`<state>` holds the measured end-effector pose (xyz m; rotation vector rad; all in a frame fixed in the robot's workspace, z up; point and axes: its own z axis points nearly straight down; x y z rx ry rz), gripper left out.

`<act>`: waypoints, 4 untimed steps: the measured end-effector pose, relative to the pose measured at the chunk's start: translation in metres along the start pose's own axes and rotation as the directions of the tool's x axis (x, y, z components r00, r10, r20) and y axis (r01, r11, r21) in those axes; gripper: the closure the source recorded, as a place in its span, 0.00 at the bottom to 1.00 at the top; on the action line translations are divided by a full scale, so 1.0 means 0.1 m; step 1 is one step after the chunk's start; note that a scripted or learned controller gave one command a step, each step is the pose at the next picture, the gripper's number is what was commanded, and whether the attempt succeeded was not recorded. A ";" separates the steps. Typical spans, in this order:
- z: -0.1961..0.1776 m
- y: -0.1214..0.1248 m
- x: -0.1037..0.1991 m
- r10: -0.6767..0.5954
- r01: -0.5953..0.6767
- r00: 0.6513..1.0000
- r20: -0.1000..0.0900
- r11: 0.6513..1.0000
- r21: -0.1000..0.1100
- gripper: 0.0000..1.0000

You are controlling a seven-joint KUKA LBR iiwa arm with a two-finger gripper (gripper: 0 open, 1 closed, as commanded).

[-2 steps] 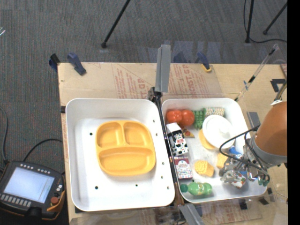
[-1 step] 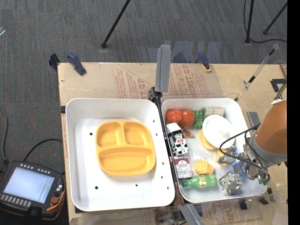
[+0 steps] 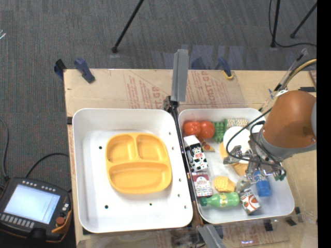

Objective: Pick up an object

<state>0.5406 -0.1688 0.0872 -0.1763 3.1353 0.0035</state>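
My gripper hangs low over the right bin, under the orange band of the arm. Directly below it lie a blue object and a red and white can. A green bottle lies on its side to the left of the can. A yellow piece of food sits partly hidden under the gripper's left side. Whether anything is held is not visible.
The right bin also holds red tomatoes, a green item, a white plate, a cow-print carton, a red box and a yellow cracker. A yellow divided tray lies in the left bin.
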 end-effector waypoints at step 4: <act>-0.06 0.18 0.10 -0.385 0.384 0.923 0.019 0.923 0.014 0.00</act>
